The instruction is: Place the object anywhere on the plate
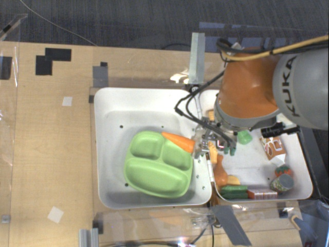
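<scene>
The green plate (157,163) with 3 sections sits in the left bin (110,138), near its right wall. The orange carrot (179,140) lies partly over the plate's top right edge, with its thick end pointing at the gripper (208,145). The gripper is at the wall between the 2 bins, and it looks like it touches the carrot, but the grip cannot be made out. The job looks almost done: the carrot needs to be let go and rest fully on the plate. Other toys lie in the right bin (298,184).

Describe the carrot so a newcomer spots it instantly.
Find the left bin, which holds a green plate. At the plate's upper right rim, beside the pincer, lies the carrot. It is the sole orange, tapered thing in that bin.
</scene>
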`<move>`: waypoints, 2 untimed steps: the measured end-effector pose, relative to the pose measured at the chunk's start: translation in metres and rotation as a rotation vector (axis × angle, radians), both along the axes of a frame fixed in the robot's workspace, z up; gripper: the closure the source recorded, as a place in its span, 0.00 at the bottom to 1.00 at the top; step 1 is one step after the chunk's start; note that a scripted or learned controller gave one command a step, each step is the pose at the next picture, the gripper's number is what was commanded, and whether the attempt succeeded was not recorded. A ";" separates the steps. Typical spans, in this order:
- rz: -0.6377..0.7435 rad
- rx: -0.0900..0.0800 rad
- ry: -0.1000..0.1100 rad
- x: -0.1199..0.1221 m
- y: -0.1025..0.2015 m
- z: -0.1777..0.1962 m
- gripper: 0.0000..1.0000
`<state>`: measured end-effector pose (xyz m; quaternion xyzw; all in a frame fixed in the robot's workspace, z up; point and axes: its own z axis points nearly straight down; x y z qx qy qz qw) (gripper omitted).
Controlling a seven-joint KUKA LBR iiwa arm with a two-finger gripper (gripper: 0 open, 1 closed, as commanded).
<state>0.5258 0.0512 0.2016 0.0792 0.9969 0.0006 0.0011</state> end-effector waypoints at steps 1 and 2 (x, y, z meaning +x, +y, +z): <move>-0.253 0.003 -0.002 0.002 0.059 -0.014 1.00; -0.255 0.002 -0.003 0.003 0.058 -0.014 0.00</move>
